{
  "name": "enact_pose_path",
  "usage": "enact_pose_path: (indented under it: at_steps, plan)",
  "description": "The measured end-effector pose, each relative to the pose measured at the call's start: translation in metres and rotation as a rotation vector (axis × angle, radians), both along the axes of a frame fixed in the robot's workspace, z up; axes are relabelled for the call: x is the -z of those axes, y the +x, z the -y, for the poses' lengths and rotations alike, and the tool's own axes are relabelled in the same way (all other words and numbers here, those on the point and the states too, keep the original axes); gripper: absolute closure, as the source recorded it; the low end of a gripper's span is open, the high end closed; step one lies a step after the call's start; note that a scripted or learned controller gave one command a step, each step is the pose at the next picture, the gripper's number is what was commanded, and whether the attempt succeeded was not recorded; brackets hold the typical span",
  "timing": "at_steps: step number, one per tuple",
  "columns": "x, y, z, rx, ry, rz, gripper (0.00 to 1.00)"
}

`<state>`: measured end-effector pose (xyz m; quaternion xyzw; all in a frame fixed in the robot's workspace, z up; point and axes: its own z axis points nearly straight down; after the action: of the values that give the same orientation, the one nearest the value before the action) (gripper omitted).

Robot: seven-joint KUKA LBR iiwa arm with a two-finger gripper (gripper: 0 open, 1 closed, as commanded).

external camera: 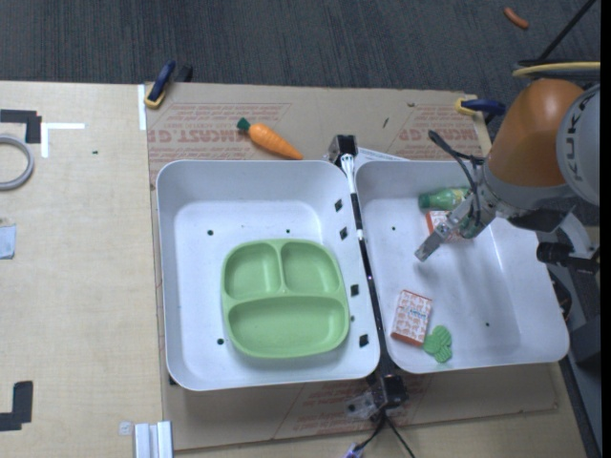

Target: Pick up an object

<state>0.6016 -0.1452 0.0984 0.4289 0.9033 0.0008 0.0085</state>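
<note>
In the right bin (496, 332) lie the loose things a pick could go for. A small red-and-white carton (412, 316) lies flat near the bin's front left corner, and a little green leafy toy (439, 343) sits just beside it, touching or nearly touching its lower right corner. Toward the back of the same bin a green packet (441, 198) lies near the rear wall, with a small red-and-white item (437, 221) just in front of it, partly covered by the arm's wrist.

The gripper (428, 248) hangs over the middle-left of this bin, below those two back items and well apart from the carton and the leafy toy. It points down and to the left, slanting out from the wrist. Its grey fingers read as one narrow tip; whether they are spread or pressed together cannot be told, and nothing shows between them. The arm (535, 136) comes in from the right, its orange band bulging above the bin's back right corner.

The left bin (181, 284) holds a green divided plate (284, 299), lying flat in its middle. Behind the bins, on the cardboard, lies a toy carrot (271, 139).
</note>
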Motion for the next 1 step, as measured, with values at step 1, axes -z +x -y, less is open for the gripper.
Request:
enact_pose_path:
  at_steps: [1]
  plan:
    - [0.0001, 0.0220, -0.0430, 0.169, 0.004, 0.001, 0.00]
